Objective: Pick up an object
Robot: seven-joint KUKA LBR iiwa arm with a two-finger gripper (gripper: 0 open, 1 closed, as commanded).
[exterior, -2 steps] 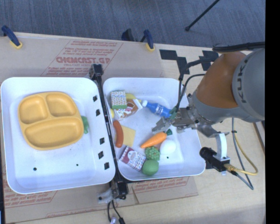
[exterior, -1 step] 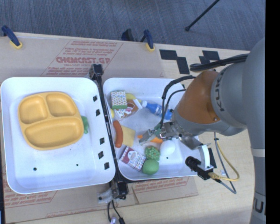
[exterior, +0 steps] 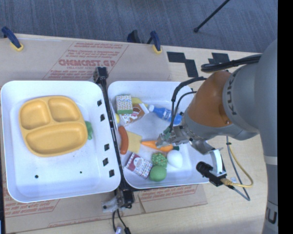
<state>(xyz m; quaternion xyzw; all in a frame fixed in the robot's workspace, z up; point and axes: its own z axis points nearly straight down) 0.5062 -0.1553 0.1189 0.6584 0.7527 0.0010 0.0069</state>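
At the near edge of the right bin (exterior: 151, 182) lie a green ball (exterior: 157, 173), a small red-and-white packet (exterior: 138, 165) to its left, and a white egg (exterior: 175, 160) to its right, the egg touching a green textured piece (exterior: 159, 158) beside it. Just behind these, an orange carrot (exterior: 150, 144) lies across the bin's middle, its right end reaching under the gripper (exterior: 167, 139). The gripper hangs low over that end of the carrot, near the egg; whether it is open or closed, or grips anything, cannot be told from this angle, since the wrist covers it. A red sausage (exterior: 122, 139) lies along the left wall with a yellow wedge (exterior: 134, 141) touching it. Farther back sit a small box (exterior: 123, 103) with a green-and-white label, a brown-and-white packet (exterior: 136, 115) and a blue-and-white bottle (exterior: 162, 113) on its side. The arm (exterior: 244, 101), grey with an orange band (exterior: 207, 104), comes in from the right above the bin's right side, with a black cable looping over it.

The left bin (exterior: 12, 179) holds a yellow divided tray (exterior: 52, 126), with a green thing (exterior: 89, 130) peeking out at its right edge. Both bins rest on a cardboard sheet (exterior: 88, 57) printed in red, clamped at its far edge by blue clips (exterior: 155, 40).
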